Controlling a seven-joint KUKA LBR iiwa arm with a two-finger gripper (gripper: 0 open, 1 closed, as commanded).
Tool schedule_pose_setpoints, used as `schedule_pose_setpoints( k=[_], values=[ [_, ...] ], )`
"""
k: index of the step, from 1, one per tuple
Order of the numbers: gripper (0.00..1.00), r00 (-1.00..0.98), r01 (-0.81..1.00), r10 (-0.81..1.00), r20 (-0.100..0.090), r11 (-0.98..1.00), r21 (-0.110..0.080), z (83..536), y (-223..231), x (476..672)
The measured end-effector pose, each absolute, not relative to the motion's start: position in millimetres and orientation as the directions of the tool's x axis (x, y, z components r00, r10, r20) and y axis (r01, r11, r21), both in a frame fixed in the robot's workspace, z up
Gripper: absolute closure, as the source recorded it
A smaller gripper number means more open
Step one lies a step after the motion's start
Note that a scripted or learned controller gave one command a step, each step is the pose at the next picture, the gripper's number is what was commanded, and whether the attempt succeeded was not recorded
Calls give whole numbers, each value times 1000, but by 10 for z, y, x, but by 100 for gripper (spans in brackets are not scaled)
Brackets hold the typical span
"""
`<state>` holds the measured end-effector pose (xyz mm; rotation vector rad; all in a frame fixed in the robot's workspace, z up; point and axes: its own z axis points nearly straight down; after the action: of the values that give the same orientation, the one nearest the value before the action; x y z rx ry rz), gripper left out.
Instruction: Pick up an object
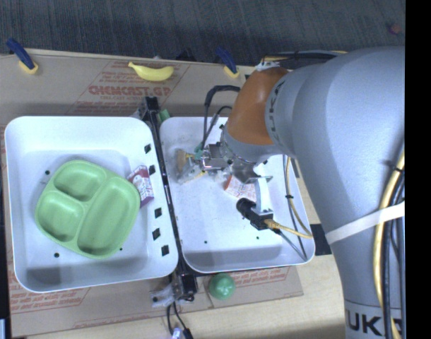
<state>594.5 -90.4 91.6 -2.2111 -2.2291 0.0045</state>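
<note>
- At centre frame, over the upper part of the right bin (201, 253), I have the gripper (217, 162) lowered close to the floor, the arm (328, 119) reaching in from the right with its orange band (249, 115) just above.
- I cannot tell how the gripper is set from this view; the wrist hides it.
- Nearest candidates: a small yellowish object (186, 162) just left of the gripper, and a red-and-white packet (238, 186) just below right of it, partly hidden.
- I judge the low posture means a grasp attempt among this clutter.
- Left bin (18, 189) holds a green divided tray (87, 207) with a small wrapper (140, 181) beside it, well apart from the gripper.
- Outside the bins sit a banana (151, 70) at upper centre and a green ball (220, 285) at the bottom.
</note>
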Motion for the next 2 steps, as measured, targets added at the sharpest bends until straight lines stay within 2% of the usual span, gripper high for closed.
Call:
schedule_pose_setpoints(
  k=[1,2],
  values=[
    [100,-11,1000,1000,-1,11,-5,1016,-904,5945],
    [100,-3,1000,1000,-1,3,-1,1870,-1359,5432]
  ],
)
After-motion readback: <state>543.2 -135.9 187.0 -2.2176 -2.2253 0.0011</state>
